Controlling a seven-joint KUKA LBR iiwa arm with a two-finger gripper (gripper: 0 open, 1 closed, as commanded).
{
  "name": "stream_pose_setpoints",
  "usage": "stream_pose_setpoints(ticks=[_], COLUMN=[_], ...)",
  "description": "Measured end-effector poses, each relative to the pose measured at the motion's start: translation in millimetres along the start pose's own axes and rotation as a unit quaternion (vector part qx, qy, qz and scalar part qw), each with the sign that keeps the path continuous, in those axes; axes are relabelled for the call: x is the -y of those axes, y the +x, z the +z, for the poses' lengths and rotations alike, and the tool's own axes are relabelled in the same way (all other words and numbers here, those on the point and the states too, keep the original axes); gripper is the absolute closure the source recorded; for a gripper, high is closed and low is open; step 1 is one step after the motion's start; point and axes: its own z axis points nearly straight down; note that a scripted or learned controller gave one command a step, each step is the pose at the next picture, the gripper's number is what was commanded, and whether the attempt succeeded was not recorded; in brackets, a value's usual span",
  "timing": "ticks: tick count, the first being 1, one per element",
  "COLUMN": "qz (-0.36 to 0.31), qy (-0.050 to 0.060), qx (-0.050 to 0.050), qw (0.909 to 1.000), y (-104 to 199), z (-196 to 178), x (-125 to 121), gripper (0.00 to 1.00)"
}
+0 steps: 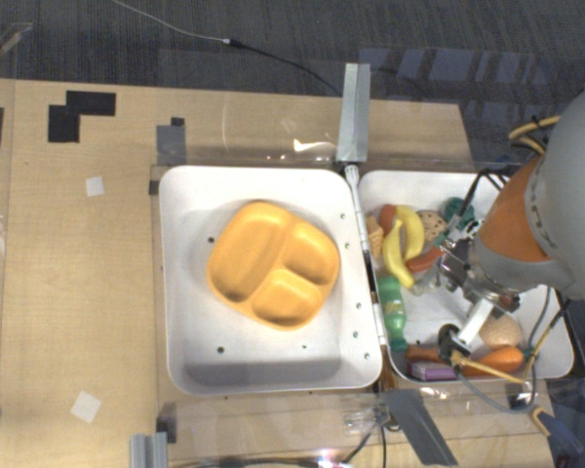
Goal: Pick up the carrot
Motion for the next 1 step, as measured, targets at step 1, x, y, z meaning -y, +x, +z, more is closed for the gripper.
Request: stream_pose_setpoints(ticks=[1], qz=[0.172], qy=[-0.001], qx=[-0.001], qw=[0.9852], y=[25.7], z=[0.3], x=[-8.2], gripper=[0.0])
